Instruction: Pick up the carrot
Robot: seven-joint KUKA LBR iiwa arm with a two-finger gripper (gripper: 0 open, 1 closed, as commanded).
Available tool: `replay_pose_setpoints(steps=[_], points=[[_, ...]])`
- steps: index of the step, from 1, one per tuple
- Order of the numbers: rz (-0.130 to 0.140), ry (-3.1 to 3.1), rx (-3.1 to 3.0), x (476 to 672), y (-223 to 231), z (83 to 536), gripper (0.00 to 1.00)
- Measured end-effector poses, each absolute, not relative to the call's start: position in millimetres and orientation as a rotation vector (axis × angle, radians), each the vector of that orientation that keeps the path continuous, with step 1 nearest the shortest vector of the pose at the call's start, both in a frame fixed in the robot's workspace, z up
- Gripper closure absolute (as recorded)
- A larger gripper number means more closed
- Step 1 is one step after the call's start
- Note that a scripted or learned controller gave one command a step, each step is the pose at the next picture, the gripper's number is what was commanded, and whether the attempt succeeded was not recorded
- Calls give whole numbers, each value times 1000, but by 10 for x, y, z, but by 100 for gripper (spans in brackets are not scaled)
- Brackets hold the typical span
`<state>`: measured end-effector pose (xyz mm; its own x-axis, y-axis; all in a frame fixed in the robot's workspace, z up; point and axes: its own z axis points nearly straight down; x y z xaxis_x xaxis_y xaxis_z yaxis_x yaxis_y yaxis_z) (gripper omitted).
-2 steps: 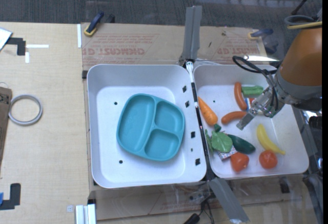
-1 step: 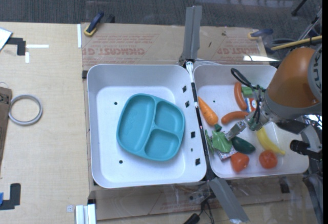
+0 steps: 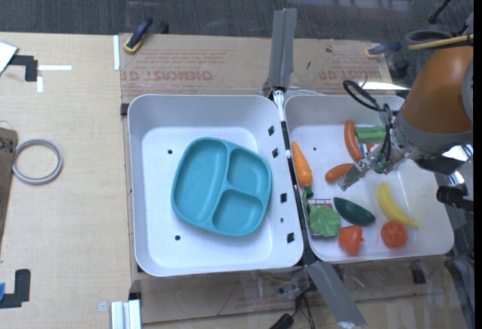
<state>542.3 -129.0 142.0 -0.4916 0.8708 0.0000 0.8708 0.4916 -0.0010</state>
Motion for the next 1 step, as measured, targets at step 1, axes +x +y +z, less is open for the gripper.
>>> replay_pose_setpoints(steps=[1], points=[[1, -2860, -1295, 4925, -1927, 1250, 0]])
